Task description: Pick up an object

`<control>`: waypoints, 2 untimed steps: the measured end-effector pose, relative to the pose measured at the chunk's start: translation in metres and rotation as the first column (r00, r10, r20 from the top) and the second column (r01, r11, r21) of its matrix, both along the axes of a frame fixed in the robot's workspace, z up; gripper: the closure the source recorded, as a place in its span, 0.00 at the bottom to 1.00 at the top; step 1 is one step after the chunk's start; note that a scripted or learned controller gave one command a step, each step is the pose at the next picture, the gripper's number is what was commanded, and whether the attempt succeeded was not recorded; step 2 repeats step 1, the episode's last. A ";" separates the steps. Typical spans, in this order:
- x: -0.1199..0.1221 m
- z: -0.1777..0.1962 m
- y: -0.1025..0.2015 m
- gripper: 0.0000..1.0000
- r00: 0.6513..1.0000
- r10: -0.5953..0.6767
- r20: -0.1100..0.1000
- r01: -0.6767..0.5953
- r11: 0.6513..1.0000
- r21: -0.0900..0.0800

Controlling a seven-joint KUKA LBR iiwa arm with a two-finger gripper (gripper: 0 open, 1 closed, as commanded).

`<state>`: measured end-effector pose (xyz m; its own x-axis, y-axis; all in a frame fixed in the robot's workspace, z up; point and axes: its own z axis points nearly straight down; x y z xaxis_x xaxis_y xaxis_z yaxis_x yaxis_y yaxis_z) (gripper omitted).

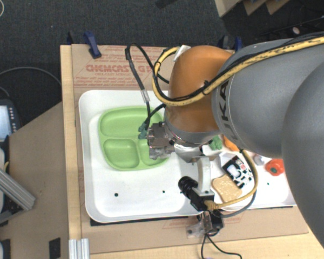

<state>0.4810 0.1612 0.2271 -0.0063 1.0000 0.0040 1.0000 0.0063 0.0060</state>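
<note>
Arm (248, 90) over the bin divide, blocking the gripper, jaw state can't tell; green tray (121, 139) in left bin (97, 193), toast piece (225, 186) and orange item (274, 167) right.

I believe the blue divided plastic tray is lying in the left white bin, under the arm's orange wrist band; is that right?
Not quite: the camera view shows the divided plastic tray is light green, not blue. It does lie in the left white bin, partly under the arm's orange wrist band.

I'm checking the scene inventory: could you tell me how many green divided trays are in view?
1: the green tray lies in the left bin, its right end under the arm. The arm may hide others.
</note>
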 end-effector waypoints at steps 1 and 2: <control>0.001 0.006 -0.003 1.00 1.000 -0.006 -0.005 0.006 1.000 -0.003; 0.001 0.006 -0.003 1.00 1.000 -0.006 -0.005 0.006 1.000 -0.003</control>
